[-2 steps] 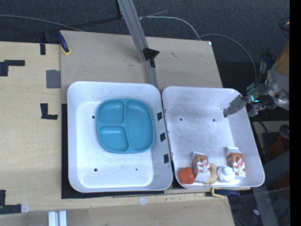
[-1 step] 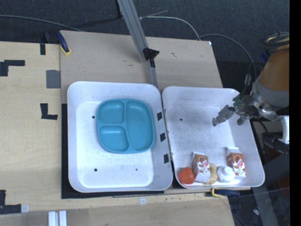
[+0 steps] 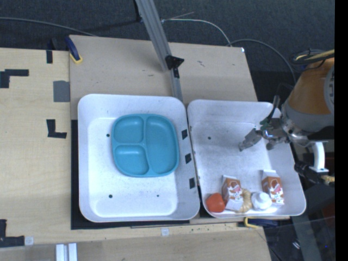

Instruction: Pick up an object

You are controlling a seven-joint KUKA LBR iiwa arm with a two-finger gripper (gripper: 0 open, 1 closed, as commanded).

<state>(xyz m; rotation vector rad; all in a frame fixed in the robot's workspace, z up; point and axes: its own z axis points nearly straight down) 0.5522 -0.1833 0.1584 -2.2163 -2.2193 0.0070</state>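
Your gripper (image 3: 247,143) hovers over bare right bin (image 3: 228,118) floor, fingers' state unclear; next, reach toward the cartons (image 3: 232,192).

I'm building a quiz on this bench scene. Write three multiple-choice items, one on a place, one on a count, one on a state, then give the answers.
1. Where does the blue tray lie?
A. in the left bin
B. in the right bin
C. on the bare bench

2. How many compartments does the tray have?
A. two
B. three
C. five

3. How does the gripper stand to the cartons?
A. it holds one
B. it presses one flat
C. it is apart from them, nearer the bin's middle

Answers: 1 A, the tray sits inside the left bin's white floor. 2 B, its ridges mark off three sections. 3 C, bare bin floor separates the gripper from the cartons, orange ball and other small items at the near edge.
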